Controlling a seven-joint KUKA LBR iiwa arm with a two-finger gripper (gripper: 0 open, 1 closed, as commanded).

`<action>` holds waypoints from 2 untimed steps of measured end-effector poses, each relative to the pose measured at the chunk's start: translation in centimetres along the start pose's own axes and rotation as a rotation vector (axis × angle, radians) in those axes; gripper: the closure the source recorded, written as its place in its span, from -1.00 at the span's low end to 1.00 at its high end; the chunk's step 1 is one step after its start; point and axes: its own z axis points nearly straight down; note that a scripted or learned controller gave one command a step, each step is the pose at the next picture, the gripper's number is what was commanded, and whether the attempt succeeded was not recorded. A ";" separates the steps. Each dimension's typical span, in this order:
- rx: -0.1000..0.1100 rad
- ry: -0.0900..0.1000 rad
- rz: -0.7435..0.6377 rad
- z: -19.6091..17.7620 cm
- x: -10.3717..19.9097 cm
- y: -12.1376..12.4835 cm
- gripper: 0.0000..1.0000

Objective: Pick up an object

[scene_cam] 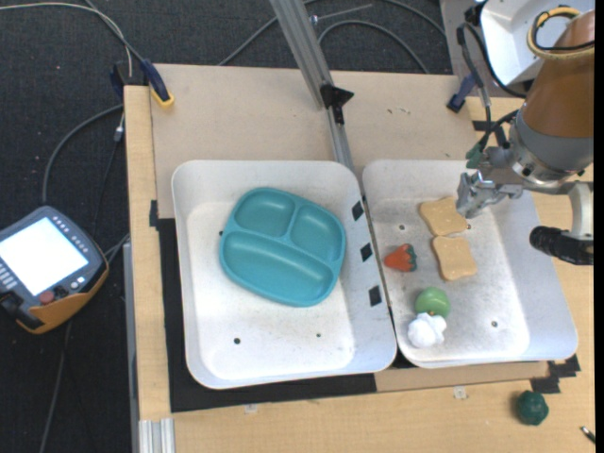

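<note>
I have the arm's metal two-finger gripper (469,199) hanging low over the far part of the right-hand shallow white bin (528,343), just beside the right edge of a flat tan toast-like slice (442,217). I cannot tell how the hand is set.

I judge this to be the approach step: nothing is lifted, and the tan slice is the likeliest target. A second tan toast-like slice (456,257) lies just nearer, a small red strawberry-shaped toy (401,259) sits to their left, and a green round toy (433,301) and a white lumpy toy (427,330) rest toward the near edge.

The left-hand white bin (203,361) bears a teal compartment plate (282,245).

The slice lies flat, so the next move calls for shifting left over its middle and descending squarely; I would expect an edge grab to slip.
</note>
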 end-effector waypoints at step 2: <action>0.007 0.005 -0.006 0.1 10.6 -1.4 1.00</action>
